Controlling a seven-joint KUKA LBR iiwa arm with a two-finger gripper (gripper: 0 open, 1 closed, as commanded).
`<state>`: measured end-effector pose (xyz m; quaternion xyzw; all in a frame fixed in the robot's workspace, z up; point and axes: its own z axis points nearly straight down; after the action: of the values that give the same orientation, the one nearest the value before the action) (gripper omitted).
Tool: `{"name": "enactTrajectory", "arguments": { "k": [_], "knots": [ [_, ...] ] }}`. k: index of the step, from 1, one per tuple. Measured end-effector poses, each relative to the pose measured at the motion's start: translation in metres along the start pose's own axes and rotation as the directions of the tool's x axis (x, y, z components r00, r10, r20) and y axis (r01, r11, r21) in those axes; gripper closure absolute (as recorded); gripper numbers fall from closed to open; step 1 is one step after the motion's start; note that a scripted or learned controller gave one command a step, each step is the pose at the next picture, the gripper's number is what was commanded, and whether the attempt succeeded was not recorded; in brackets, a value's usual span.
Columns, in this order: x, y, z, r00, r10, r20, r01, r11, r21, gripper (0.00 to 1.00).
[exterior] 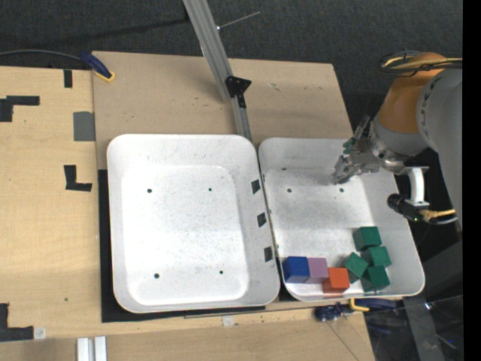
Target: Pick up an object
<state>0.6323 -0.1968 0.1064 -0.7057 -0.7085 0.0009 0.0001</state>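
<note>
right white bin (pixel 301 156): blocks (pixel 353 265) near front, well apart from fingers (pixel 344 173), spread unclear

Scene is lit evenly and fairly brightly from above; no single source can be picked out. The two white bins, left bin (pixel 184 220) and right bin (pixel 312 194), are rendered near clipping, with surface detail reduced to faint speckle. Only thin, soft shadows are cast along the bin rims. The dark floor at the top is underexposed and nearly featureless. Focus is moderate throughout; edges are slightly soft and compression grain is seen. The coloured blocks (pixel 353 265) are saturated but small and soft-edged. The gripper (pixel 347 168) is blurred; finger detail cannot be resolved.
</note>
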Motion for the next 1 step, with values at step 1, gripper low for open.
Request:
{"name": "enactTrajectory", "arguments": {
  "k": [1],
  "knots": [
    [-0.0055,0.0096,-0.0560,1.000,0.002,0.001,-0.002,1.000,-0.007,1.00]
  ]
}}
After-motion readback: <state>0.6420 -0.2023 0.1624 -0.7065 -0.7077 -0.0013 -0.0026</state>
